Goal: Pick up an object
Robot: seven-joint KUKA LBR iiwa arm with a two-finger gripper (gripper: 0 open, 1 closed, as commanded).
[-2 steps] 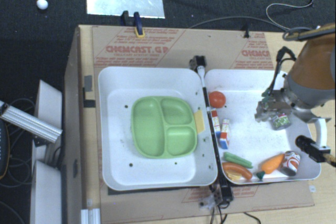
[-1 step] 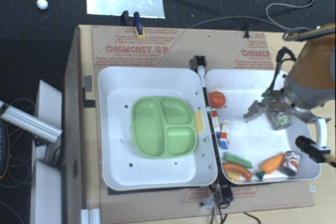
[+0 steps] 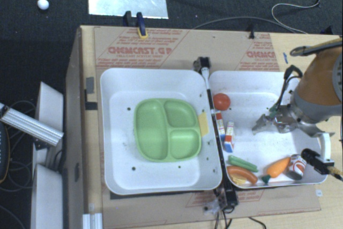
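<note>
My gripper [image 3: 263, 124] hovers low over the middle of the right bin [image 3: 252, 86], pointing left, with bare white floor beneath it. A red tomato [image 3: 221, 101] lies up and to its left. A small white, red and blue carton [image 3: 228, 135] lies against the bin's left wall. Along the front wall sit a green pod [image 3: 242, 162], a hot dog [image 3: 241, 175], an orange carrot [image 3: 276, 167] and a small can [image 3: 297, 165]. I see nothing held at the gripper's tip.
The left bin [image 3: 123, 88] bears a green divided plate [image 3: 166, 130] with a yellow piece [image 3: 203, 124] at its right rim. The grey and orange arm [image 3: 320, 88] reaches in over the right bin's right side. A divider [image 3: 213, 126] runs between the bins.
</note>
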